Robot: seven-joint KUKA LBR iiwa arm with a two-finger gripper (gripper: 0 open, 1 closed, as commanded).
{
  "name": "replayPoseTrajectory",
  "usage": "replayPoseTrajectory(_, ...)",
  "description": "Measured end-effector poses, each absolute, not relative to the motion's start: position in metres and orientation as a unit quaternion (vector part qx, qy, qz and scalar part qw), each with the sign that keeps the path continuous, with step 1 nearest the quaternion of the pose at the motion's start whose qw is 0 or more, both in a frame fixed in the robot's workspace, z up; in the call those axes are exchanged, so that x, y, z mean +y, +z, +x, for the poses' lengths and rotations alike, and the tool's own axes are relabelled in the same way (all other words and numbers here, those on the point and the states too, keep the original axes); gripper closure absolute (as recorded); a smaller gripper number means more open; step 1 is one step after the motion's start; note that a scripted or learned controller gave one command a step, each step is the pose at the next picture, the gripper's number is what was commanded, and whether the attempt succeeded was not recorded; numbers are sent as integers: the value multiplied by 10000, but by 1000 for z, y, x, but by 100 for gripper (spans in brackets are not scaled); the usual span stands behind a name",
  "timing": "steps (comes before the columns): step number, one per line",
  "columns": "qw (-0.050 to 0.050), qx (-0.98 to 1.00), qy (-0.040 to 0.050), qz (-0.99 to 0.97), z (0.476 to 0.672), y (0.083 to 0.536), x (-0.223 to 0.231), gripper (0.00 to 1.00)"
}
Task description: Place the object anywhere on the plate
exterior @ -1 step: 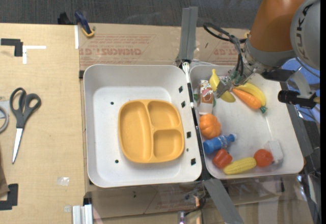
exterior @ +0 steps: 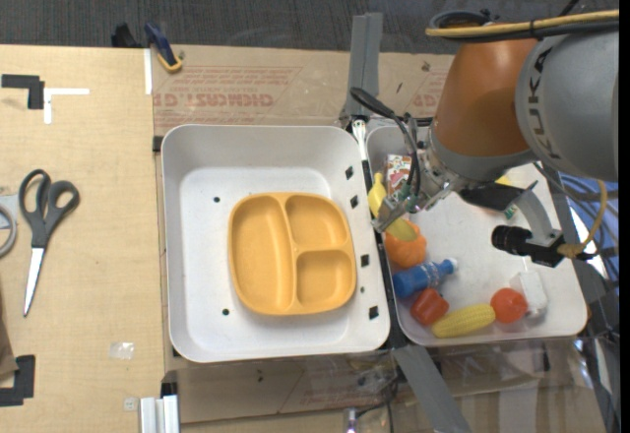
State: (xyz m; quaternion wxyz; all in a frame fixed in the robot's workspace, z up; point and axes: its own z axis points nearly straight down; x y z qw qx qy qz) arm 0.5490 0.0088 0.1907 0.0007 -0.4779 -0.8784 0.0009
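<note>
Right bin (exterior: 551, 323), arm (exterior: 492, 96) hiding tool, toys partly covered

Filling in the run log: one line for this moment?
tool: above orange toy, right bin | yellow plate: left bin, bare

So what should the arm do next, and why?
Probably lower the tool onto the orange toy just below it and grip. The yellow plate in the left bin has no toy on it yet, and that toy lies closest.
</note>
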Motion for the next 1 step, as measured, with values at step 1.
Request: replayPoseTrajectory(1, 5, -8783, 9, -4782, 549, 191, 9, 0)
